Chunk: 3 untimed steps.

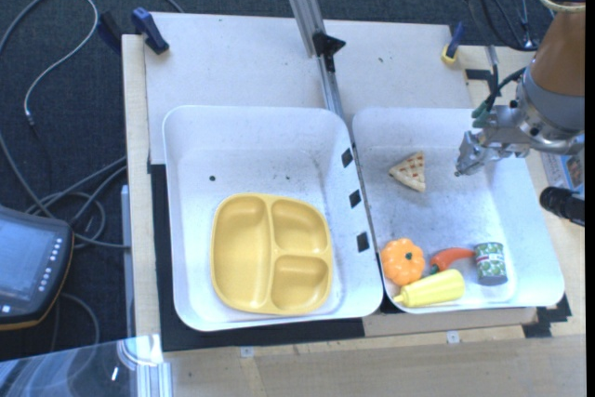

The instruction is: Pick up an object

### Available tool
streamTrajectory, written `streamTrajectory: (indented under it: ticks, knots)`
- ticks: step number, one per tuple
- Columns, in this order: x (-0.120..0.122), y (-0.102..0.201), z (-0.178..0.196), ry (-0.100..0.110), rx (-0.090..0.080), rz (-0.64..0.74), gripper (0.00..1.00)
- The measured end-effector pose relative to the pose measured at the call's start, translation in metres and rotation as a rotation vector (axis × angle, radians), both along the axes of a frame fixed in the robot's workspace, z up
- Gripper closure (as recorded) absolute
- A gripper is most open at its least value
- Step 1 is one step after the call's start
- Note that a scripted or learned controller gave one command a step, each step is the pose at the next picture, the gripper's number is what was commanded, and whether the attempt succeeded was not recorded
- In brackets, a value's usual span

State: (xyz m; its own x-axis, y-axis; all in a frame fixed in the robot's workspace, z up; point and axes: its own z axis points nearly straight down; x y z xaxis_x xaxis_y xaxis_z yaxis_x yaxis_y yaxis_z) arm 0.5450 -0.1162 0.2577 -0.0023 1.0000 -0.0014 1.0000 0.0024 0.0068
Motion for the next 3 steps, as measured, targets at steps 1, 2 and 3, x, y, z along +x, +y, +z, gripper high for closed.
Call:
streamTrajectory:
  ticks: [1,2,3]
  knots:
    - [-0.004,0.062,-0.001,0.009,0.005,0.005,1.00]
    - [0.001,0.119,-0.015,0.011,0.005,0.004,1.00]
    - [0.007,0.169,-0.026,0.011,0.004,0.004,1.00]
